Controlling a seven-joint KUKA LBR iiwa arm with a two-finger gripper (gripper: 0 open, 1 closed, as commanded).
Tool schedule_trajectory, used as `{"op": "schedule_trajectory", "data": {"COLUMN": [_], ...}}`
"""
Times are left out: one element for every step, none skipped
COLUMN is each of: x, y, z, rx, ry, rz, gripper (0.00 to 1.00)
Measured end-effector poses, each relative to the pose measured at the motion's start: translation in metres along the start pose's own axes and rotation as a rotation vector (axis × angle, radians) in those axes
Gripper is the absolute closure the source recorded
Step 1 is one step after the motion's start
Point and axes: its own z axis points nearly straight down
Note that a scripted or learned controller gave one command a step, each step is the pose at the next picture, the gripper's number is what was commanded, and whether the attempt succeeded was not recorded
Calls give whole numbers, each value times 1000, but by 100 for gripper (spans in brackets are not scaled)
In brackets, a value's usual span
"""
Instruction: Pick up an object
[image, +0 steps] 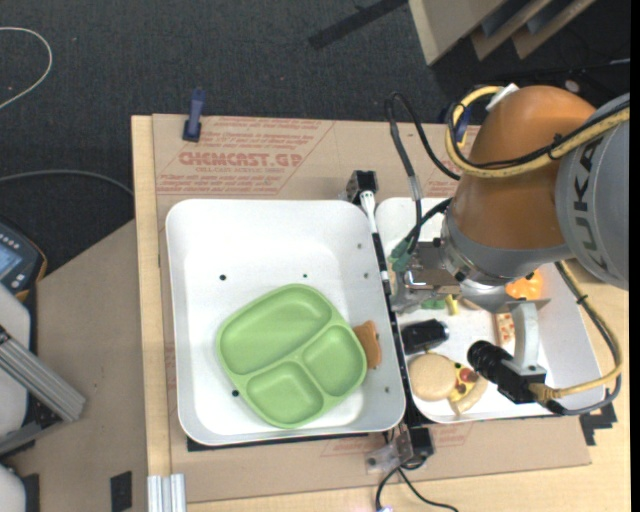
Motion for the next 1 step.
{"op": "schedule_trajectory", "data": {"x": [137], "y": [0], "z": [0], "rx": [0], "ry": [3], "rz": [-9], "gripper": [100]}}
